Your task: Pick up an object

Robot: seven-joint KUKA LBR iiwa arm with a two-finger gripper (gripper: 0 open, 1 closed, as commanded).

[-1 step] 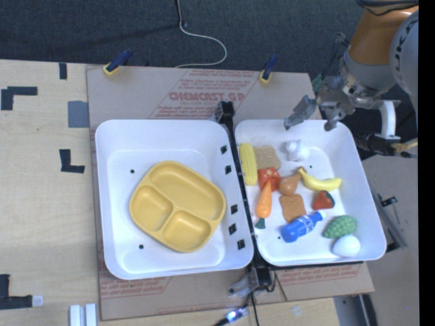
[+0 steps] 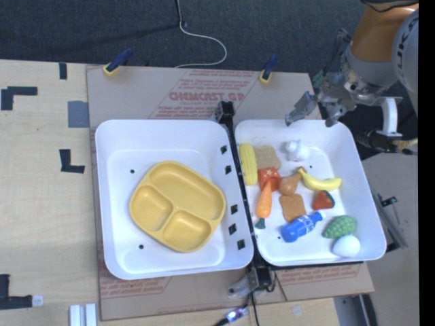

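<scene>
The right bin (image 2: 353, 148) holds several toy foods: a corn cob (image 2: 247, 164), a slice of toast (image 2: 267, 157), a white garlic bulb (image 2: 293, 149), a red pepper (image 2: 268, 178), a carrot (image 2: 264, 200), a banana (image 2: 319, 180), a strawberry (image 2: 323, 200), a blue bottle (image 2: 300, 227), green broccoli (image 2: 339, 226) and a white egg (image 2: 347, 246). My gripper (image 2: 315, 111) hangs open above the bin's far rim, with nothing between its two dark fingers (image 2: 298, 109).
The left bin (image 2: 112, 182) contains a yellow divided plate (image 2: 177, 206). Both bins rest on a cardboard sheet (image 2: 204, 94) held by clamps. A white cable (image 2: 204, 39) lies on the dark cloth behind.
</scene>
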